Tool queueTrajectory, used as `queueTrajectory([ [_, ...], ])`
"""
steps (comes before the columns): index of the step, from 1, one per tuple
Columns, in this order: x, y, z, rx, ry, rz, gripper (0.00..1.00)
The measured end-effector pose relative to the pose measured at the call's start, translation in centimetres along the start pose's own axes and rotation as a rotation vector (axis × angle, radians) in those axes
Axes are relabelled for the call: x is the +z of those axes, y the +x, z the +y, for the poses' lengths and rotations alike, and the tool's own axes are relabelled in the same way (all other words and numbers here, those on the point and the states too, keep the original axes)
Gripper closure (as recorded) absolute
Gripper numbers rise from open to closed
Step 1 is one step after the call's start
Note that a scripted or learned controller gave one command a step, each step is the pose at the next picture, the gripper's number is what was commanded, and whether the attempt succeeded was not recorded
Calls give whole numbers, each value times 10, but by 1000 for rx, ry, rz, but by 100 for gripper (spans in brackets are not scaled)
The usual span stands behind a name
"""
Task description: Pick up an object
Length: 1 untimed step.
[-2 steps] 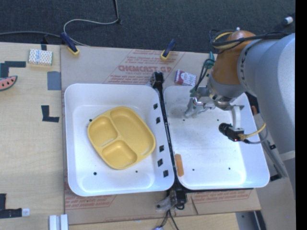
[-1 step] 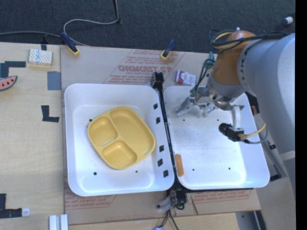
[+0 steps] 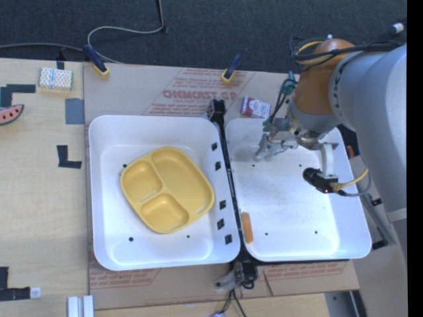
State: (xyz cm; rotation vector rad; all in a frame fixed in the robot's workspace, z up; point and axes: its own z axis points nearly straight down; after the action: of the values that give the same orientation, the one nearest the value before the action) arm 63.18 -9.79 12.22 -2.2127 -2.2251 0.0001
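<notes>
A yellow three-compartment plate (image 3: 166, 189) lies in the left white bin (image 3: 106, 243). A small orange piece (image 3: 246, 226) rests against the left wall of the right white bin (image 3: 344, 243). My gripper (image 3: 264, 150) hangs low over the upper left part of the right bin, pointing down and to the left. It is well away from the orange piece, which lies nearer the front, and right of the divider from the plate. Nothing shows under or at the gripper's tip but bare bin floor.
A black divider (image 3: 221, 170) with clips runs between the bins. A small red and white packet (image 3: 254, 106) lies on the cardboard behind the right bin. Blue and yellow clamps (image 3: 96, 58) (image 3: 231, 68) hold the cardboard's far edge. The arm's cables (image 3: 330, 180) hang over the right bin.
</notes>
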Motion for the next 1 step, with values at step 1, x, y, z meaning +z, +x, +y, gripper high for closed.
queueTrajectory([
  [1, 0, 0, 0, 0, 0, 0, 0],
])
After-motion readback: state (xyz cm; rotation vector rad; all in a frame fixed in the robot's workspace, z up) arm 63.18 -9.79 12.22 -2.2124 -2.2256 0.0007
